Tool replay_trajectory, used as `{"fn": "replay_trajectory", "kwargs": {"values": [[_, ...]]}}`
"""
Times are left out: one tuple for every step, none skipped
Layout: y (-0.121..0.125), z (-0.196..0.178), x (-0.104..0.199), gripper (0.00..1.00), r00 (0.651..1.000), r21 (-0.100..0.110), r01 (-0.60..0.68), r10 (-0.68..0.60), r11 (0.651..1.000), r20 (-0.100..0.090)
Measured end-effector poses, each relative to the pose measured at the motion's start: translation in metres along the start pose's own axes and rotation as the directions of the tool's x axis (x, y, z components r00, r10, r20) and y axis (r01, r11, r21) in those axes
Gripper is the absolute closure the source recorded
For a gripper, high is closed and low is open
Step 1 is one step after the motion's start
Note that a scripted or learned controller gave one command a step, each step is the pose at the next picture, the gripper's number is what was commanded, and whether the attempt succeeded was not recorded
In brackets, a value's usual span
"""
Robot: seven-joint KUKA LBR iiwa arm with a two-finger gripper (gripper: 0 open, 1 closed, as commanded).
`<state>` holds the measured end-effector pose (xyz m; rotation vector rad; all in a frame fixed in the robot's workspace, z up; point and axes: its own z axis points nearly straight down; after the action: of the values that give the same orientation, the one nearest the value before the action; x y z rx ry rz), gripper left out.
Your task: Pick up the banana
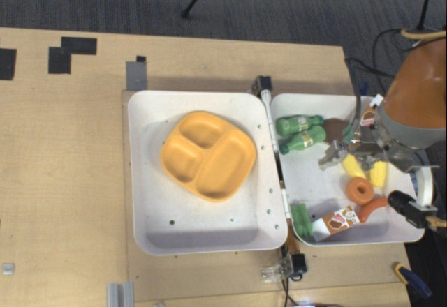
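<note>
The banana (353,167), a short yellow piece, lies in the right white bin (307,180), right of its middle. My gripper (348,149) hangs directly over the banana's upper end, and its metal parts hide that end. The grey arm with its orange band (419,89) comes in from the right and covers the bin's far right corner. I see nothing lifted off the bin floor.
A second yellow item (378,174) lies just right of the banana. An orange ring (360,191) and a carrot-like piece (374,206) sit below it. Two green bottles (300,131) lie at the bin's back left, a labelled bottle (328,222) at its front. The left bin (150,229) holds an orange divided plate (208,154).
</note>
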<state>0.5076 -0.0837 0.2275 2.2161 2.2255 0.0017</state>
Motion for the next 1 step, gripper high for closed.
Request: {"fn": "replay_trajectory", "kwargs": {"values": [[0.0296,0.0545,-0.0518,0.00,0.991,0.000,-0.132,0.132,0.991,0.000]]}}
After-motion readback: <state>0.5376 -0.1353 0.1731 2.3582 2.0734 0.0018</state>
